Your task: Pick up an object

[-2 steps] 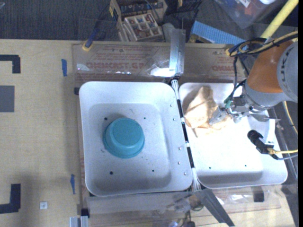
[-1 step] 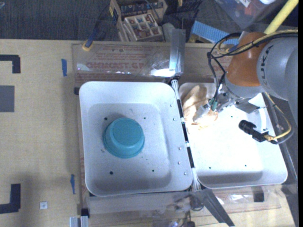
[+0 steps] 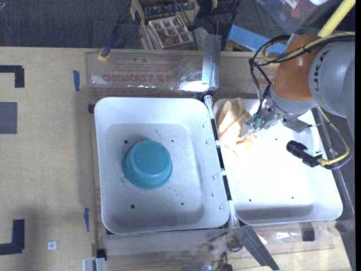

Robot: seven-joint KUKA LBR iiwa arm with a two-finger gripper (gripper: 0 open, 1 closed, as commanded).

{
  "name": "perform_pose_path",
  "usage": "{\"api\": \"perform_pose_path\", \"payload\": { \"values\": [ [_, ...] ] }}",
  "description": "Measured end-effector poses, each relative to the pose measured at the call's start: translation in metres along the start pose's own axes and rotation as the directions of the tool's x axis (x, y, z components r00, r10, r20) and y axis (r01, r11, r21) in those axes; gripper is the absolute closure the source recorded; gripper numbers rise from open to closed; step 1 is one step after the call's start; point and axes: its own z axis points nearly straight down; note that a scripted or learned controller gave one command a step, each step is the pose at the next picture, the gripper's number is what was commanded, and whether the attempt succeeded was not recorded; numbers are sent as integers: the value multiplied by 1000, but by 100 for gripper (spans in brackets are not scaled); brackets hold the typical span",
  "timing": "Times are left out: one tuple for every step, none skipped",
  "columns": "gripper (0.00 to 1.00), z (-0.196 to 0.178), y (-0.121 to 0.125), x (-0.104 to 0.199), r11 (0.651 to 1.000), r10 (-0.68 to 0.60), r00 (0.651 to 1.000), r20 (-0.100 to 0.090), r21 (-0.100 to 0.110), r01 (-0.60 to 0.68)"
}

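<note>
A teal bowl (image 3: 148,164) lies upside down in the middle of the left bin (image 3: 113,123). A crumpled cream-yellow cloth (image 3: 231,123) sits in the far left corner of the right bin (image 3: 282,202). My gripper (image 3: 252,127) reaches down from the right and its tip is at the cloth's right edge, touching or just above the fabric. The grey arm with its orange band (image 3: 293,72) hangs over the right bin's far side.
A black cable and connector (image 3: 302,152) dangle over the right bin. A metal divider (image 3: 211,66) and a clear plastic sheet (image 3: 146,75) lie behind the bins. Boxes and clutter stand beyond the bench's far edge.
</note>
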Motion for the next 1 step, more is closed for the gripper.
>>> {"api": "perform_pose_path", "payload": {
  "values": [
    [100,-97,53,31,977,210,978,-5,16,-210]
  ]
}}
